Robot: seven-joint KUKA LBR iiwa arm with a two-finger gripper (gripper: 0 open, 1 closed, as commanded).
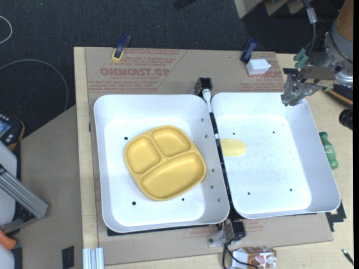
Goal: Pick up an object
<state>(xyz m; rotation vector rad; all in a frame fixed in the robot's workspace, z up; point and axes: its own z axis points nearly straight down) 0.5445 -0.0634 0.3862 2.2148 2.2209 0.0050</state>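
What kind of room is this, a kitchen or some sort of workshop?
Most likely a robotics lab. A gripper hangs over two white bins on a board-covered bench held by clamps, one bin holding a yellow divided plate, with loose cables on the floor.

Two white bins [112, 206] on cardboard-covered bench [168, 66]

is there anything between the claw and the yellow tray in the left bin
Nothing lies on the yellow tray. The claw is over the right bin's far right corner; the two bins' raised rims meet between them. A small yellow piece lies by that seam, in the right bin.
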